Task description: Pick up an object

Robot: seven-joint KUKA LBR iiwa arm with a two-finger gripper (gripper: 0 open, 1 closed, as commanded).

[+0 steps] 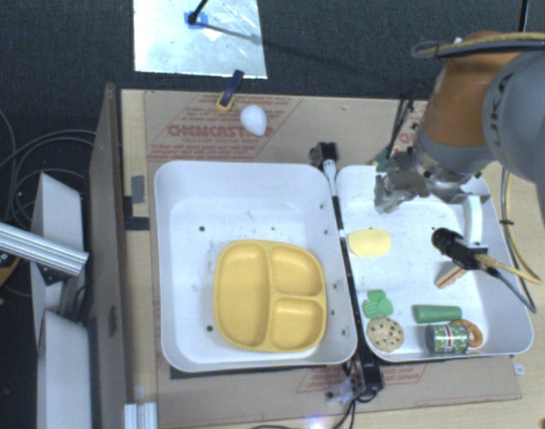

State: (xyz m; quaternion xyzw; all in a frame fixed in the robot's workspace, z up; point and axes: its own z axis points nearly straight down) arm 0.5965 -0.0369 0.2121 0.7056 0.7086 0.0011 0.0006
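The end effector (390, 192) is hanging over the far left corner of the right shallow white bin (515, 333), above bare floor, and it is carrying nothing. Whether it is standing apart or together I cannot tell from this slant. The nearest candidate, a pale yellow flat oval piece (369, 242), is lying just in front of it, close to the dividing wall.

That piece is looking thin and low, so a descent here is likely risking either a close on air or a knock against the wall. Farther along, a small green leafy toy (376, 306), a round dotted cookie (384, 332), a green cylinder (435, 312) and a small labelled can (447, 338) are crowding the near edge. A grasp there could be shoving neighbours instead of seizing one.
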